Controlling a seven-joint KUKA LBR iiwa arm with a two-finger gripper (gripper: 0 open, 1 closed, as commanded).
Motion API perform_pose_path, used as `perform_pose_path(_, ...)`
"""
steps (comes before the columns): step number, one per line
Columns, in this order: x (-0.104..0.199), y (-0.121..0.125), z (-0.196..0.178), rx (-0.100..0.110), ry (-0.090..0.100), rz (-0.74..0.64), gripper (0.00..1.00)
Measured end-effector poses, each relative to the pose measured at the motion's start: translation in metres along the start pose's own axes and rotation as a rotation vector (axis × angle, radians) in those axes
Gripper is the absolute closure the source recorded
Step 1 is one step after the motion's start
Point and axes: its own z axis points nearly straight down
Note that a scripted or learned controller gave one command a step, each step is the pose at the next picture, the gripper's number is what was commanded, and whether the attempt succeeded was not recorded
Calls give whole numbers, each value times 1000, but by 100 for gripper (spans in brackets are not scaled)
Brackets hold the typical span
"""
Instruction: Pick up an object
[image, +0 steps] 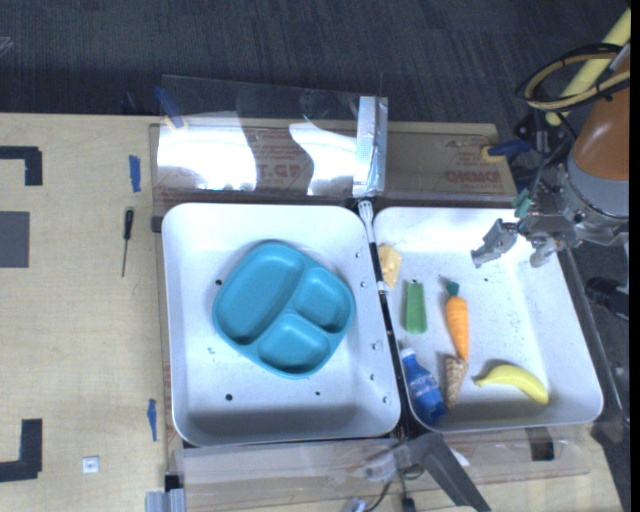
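The right bin (560, 310) holds an orange carrot (457, 322), a yellow banana (513, 381), a green block (414, 307), a blue bottle (422, 384), a tan cone-like piece (455, 378) and a pale yellow item (389, 265) by the divider. My gripper (515, 244) hangs over the bin's upper right part, open, with nothing between its fingers. It is up and to the right of the carrot, apart from every object.
The left bin (190, 240) holds a blue divided plate (284, 307). A clear plastic sheet and a metal post (370, 145) stand behind the bins. Yellow cables (570, 75) run above the arm at the upper right.
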Motion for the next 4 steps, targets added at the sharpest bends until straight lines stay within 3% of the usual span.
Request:
perform_pose_path(1,27,-12,132,6,2,-205,0)
perform_pose_path(2,21,-4,162,-10,-1,-199,0)
perform_pose_path(3,21,-2,150,-18,0,-198,100)
perform_pose_path(4,81,22,66,-7,0,-89,100)
